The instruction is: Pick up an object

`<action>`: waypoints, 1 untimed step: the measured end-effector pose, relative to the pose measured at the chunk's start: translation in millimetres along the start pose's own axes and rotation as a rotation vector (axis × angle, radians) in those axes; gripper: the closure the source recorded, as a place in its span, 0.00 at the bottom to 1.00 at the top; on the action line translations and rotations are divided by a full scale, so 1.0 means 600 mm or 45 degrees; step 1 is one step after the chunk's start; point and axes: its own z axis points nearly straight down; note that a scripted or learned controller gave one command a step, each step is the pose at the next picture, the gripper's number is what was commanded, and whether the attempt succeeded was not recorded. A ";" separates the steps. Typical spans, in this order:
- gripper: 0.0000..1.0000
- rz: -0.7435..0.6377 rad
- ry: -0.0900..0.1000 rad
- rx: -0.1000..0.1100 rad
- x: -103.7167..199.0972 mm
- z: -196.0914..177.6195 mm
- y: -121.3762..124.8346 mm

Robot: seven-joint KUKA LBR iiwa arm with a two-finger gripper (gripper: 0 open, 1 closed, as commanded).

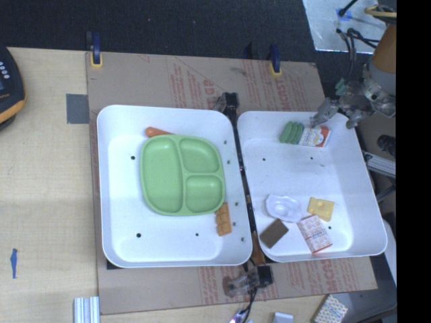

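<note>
Grey metal gripper reaching in over the far right corner of the right bin, fingers too small and blurred to tell apart from together, nothing visibly held. Just beside and below the fingertips: a green ribbed piece, touching a small white and red packet on its right; print on that packet too small to read. Well toward the near edge from the gripper, in the same bin: a white crumpled wrapper, a yellow block just right of it, a brown square below the wrapper, and a red-and-white printed box beside the brown one, lettering not legible. Far to the left of the gripper, in the left bin: a green divided plate with three compartments, an orange carrot-like piece poking out from behind its far edge, and an orange waffled bar near its lower right corner. Under both bins, brown cardboard with faint red print, unreadable, clamped at the far edge.
</note>
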 end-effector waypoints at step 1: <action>0.00 -0.010 0.008 0.020 0.078 0.148 -0.005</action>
